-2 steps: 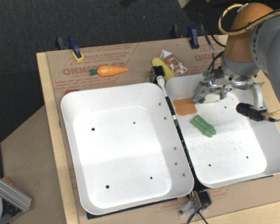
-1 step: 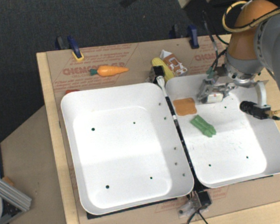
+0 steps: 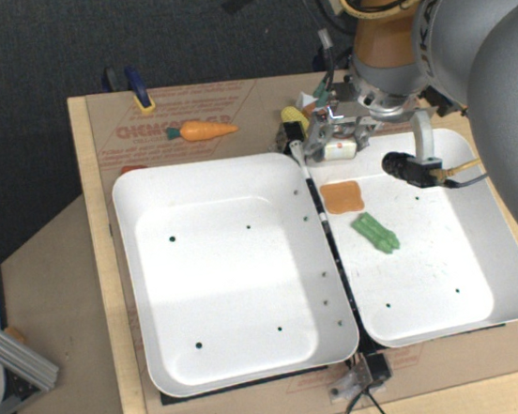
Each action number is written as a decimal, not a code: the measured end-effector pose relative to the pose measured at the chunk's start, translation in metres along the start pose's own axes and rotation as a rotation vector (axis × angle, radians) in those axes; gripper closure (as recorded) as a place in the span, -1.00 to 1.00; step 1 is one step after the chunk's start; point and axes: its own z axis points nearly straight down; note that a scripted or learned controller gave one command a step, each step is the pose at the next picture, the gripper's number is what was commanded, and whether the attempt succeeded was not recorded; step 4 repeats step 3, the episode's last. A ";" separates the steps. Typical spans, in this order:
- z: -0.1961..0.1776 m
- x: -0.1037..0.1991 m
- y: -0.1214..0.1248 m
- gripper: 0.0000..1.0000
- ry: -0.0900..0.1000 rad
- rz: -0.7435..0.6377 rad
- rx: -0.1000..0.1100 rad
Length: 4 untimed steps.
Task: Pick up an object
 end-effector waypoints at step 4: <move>0.009 0.061 -0.003 1.00 -0.001 0.006 0.017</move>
